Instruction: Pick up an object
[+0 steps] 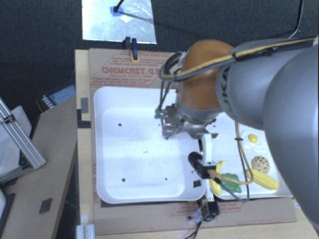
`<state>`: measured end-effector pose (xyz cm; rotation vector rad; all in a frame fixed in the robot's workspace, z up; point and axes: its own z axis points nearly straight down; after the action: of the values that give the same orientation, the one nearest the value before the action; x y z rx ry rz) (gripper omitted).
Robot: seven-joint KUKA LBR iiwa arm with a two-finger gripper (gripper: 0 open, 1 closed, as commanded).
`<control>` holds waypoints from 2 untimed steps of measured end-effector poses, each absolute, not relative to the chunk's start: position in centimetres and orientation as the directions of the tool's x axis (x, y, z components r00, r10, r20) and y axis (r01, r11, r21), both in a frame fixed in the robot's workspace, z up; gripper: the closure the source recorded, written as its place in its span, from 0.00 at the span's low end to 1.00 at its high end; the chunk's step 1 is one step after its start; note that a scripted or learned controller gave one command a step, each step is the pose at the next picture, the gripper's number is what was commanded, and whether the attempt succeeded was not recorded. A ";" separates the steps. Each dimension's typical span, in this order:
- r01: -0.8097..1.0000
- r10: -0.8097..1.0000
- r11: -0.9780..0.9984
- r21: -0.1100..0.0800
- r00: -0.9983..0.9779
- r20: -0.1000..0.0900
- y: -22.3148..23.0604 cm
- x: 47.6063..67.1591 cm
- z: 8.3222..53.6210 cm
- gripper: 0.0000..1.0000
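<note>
— Where are you working?
— You stand in a robotics lab: grey industrial arm (269, 88), shallow white plastic bin (107, 133) on a cardboard-lined bench (129, 69), bare aluminium framing rail (20, 138).

Left bin (114, 183) open; toys (259, 176) crowd right bin (279, 193)

Around my bench: dark carpeted floor (40, 29); shiny metal plate (118, 14) lying on it; brown cardboard sheet (127, 68) with red lettering; aluminium frame rail (17, 133) at left.
</note>
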<state>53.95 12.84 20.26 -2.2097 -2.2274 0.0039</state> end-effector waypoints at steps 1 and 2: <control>1.000 1.000 -0.003 0.006 0.003 -0.002 7.4 62.1 18.4 1.00; 1.000 1.000 0.008 0.003 -0.008 0.000 11.5 67.0 8.6 1.00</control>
<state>67.03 11.50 8.60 -2.2146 -2.2314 -0.0043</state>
